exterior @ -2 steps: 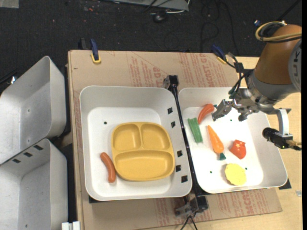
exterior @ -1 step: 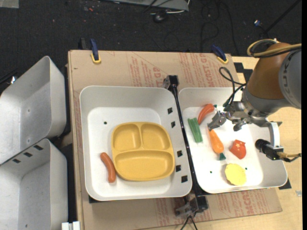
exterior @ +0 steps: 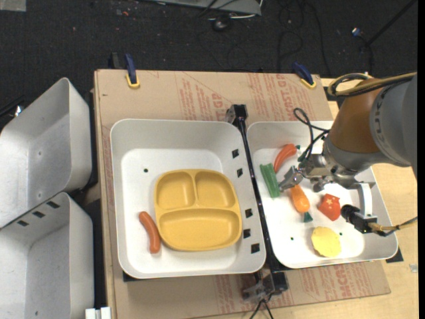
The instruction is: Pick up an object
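Nothing is lifted yet: I am hovering my gripper (exterior: 293,179), fingers parted and holding nothing, just above the carrot (exterior: 300,199).

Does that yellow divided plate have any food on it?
No. The yellow divided plate has all three compartments bare; the sausage lies beside it on the left bin's floor.

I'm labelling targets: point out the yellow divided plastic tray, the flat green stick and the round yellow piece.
Yellow divided plastic tray (exterior: 197,210), camera view, central divider.
Flat green stick (exterior: 269,180), camera view, mid-length.
Round yellow piece (exterior: 326,242), camera view, centre.
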### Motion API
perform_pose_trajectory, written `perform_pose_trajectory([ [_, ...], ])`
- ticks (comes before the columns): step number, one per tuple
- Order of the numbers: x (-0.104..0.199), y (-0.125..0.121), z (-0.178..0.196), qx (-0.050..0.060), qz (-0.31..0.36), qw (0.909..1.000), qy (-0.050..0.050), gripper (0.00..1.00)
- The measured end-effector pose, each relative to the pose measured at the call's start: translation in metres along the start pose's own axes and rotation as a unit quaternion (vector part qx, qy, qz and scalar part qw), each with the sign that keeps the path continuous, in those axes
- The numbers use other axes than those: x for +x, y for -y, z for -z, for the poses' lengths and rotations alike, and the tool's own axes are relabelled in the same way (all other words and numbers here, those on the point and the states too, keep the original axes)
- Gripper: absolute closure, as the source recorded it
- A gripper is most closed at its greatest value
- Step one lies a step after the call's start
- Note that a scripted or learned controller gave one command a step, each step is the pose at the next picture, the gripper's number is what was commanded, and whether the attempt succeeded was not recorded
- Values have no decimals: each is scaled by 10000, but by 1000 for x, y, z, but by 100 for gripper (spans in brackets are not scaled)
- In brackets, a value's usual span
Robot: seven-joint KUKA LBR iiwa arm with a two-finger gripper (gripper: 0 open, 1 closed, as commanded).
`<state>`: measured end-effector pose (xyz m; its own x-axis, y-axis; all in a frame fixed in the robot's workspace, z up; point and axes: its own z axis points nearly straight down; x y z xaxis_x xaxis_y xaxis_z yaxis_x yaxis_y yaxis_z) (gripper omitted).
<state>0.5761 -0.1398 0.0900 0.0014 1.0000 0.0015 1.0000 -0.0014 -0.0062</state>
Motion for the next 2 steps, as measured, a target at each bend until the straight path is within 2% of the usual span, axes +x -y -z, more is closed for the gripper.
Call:
perform_pose_trajectory([
  [1,0,-2,13,-35,-5,10000,9,100],
  [2,-10,-6,65,-64,-3,10000,20,100],
])
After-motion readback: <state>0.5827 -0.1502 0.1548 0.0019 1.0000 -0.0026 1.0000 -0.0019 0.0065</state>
